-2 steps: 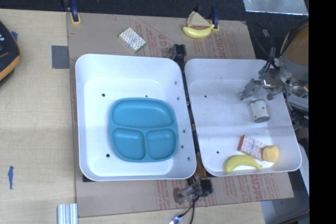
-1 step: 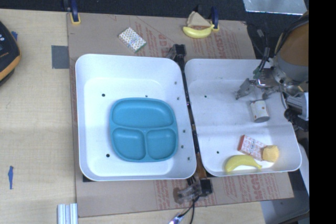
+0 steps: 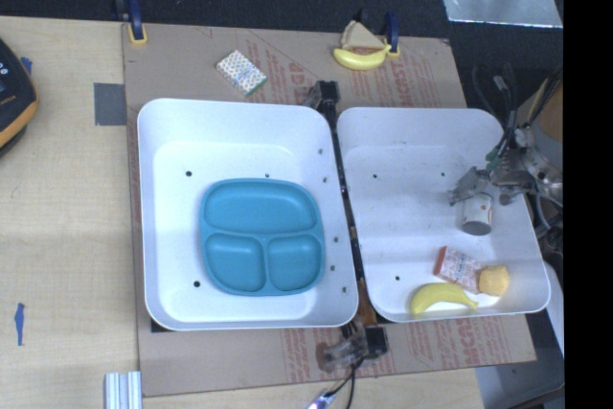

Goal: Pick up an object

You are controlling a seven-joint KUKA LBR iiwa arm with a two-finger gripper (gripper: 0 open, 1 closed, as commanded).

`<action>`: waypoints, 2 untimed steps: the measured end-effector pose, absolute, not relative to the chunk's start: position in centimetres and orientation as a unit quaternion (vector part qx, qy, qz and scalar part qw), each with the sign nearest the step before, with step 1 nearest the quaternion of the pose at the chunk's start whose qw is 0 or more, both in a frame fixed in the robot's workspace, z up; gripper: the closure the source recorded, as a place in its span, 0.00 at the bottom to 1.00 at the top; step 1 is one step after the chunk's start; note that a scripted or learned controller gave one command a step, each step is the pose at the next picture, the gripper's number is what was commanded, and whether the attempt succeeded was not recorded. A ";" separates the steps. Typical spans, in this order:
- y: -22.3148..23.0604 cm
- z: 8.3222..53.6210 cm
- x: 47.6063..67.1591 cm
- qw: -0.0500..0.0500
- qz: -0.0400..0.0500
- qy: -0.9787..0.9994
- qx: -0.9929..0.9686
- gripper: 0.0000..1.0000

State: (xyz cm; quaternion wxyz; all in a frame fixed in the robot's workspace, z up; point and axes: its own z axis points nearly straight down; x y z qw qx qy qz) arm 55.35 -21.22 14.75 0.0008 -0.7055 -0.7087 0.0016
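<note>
Banana point(image 3: 442, 299), packet point(image 3: 459, 267) and yellow lump point(image 3: 494, 281) lie at the right bin's point(image 3: 402, 134) near edge, none lifted. Left bin point(image 3: 172, 134) has my blue tray point(image 3: 261, 237). Gripper point(image 3: 476, 208) hovers above them; grip state I cannot tell. Pick not done.

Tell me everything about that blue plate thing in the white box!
The blue tray looks like smooth plastic, a rounded rectangle lying flat, open side up. It has three compartments: one long one across the far side and two smaller ones side by side on the near side. Nothing can be seen in them. It rests on the floor of the left bin, near the middle, not touching the walls. Nothing else touches it.
</note>
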 end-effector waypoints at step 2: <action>-21.2 9.2 65.4 0.001 0.001 -0.708 -0.706 0.00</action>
